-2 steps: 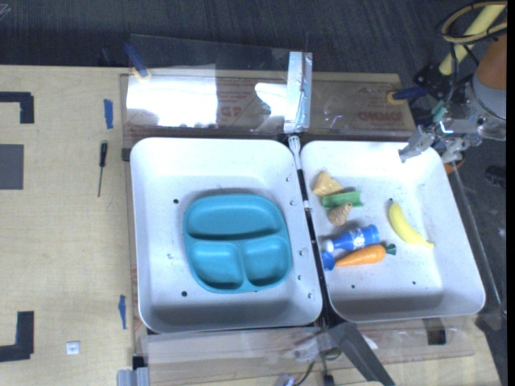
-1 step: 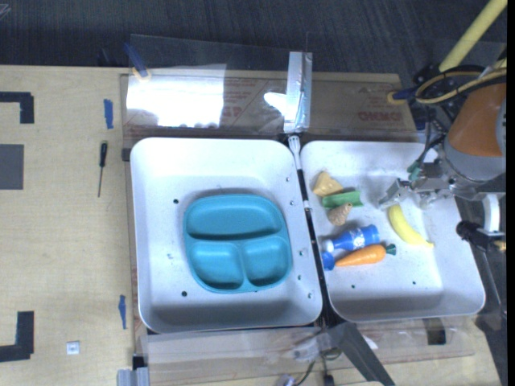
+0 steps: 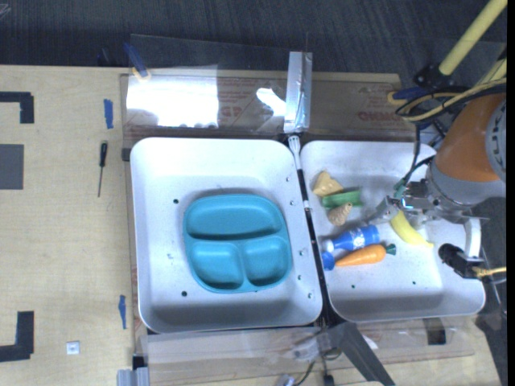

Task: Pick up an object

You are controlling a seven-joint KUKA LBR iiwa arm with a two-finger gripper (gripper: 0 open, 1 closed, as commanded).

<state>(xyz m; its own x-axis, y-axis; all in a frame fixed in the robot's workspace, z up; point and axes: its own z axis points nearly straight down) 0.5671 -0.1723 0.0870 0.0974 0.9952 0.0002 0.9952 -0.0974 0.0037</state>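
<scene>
Arm (image 3: 475,147): one grey KUKA arm, reaching in from the right edge of the camera view at about mid-height.
Orange band (image 3: 473,139): broad, set above the wrist — the brightest part of the arm.
Wrist (image 3: 455,185): grey, below the band, angled down and to the view's left.
Gripper (image 3: 400,203): at the arm's left end, low, pointing left — its metal parts are small and blurred.
Cables (image 3: 418,163): dark, looping beside the wrist.

A blue divided tray (image 3: 237,241) lies in the left white bin (image 3: 153,175) at frame centre, while a screwdriver (image 3: 102,166) rests on the wooden surface (image 3: 56,240) at left.
</scene>
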